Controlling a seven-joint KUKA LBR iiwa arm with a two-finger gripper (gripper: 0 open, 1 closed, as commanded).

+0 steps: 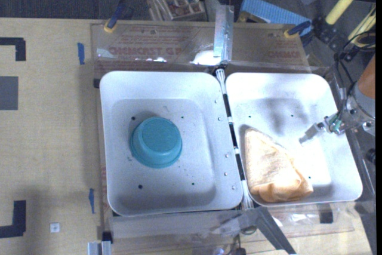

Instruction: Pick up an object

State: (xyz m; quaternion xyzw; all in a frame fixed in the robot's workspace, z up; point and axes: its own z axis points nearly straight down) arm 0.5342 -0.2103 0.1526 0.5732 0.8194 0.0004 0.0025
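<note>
Camera view, from above: I see two shallow white plastic bins side by side on the bench. The left bin holds a round teal plastic bowl, upside down, near its middle. The right bin holds a folded orange-and-cream cloth in its near left corner, touching the dividing wall between the bins. The arm enters from the right; its two-finger gripper hangs over the right bin, just right of the cloth's far end and apart from it. I cannot tell whether its slim metal tips are spread or pressed together. Nothing sits between them.
</note>
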